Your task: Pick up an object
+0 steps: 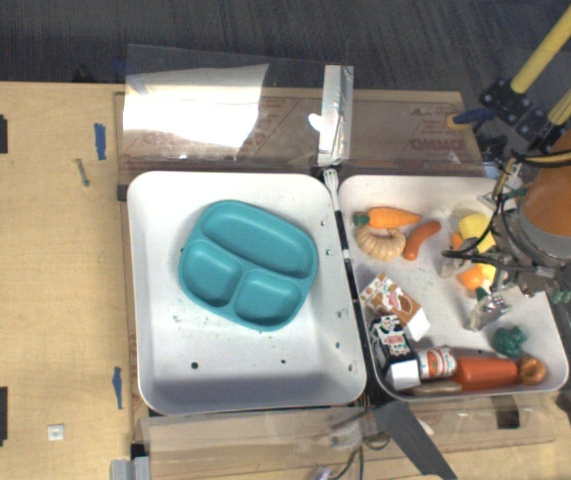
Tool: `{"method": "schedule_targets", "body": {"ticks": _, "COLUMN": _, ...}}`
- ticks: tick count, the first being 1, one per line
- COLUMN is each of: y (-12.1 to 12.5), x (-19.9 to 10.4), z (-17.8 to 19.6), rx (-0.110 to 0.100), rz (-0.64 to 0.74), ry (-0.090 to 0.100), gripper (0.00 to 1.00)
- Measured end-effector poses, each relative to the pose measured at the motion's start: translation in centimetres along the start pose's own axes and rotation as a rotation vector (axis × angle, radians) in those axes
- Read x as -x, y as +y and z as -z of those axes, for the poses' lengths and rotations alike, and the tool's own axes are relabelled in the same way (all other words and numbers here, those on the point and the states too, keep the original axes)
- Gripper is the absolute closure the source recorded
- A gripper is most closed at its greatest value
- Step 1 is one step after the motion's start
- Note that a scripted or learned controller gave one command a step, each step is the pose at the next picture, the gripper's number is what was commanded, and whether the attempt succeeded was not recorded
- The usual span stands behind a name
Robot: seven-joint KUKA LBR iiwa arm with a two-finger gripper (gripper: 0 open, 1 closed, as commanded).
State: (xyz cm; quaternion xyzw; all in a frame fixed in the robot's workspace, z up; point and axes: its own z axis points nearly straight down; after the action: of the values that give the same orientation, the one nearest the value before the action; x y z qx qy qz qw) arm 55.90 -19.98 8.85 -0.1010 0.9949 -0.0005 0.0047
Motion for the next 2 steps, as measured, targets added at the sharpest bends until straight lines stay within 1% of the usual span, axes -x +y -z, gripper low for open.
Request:
{"method": "schedule_targets", "body": {"ticks": 1, "y": 0.03, "x": 0.47, "z": 1.39, "rx": -0.005, "rz": 0.002, "ry": -0.012, "gripper": 1.0}}
{"method": "schedule_targets", "body": {"ticks": 2, "y": 0.07, "x": 0.44, "z": 1.3, "rx": -0.004, "rz": 0.002, "ry": -0.011, "gripper": 0.0}}
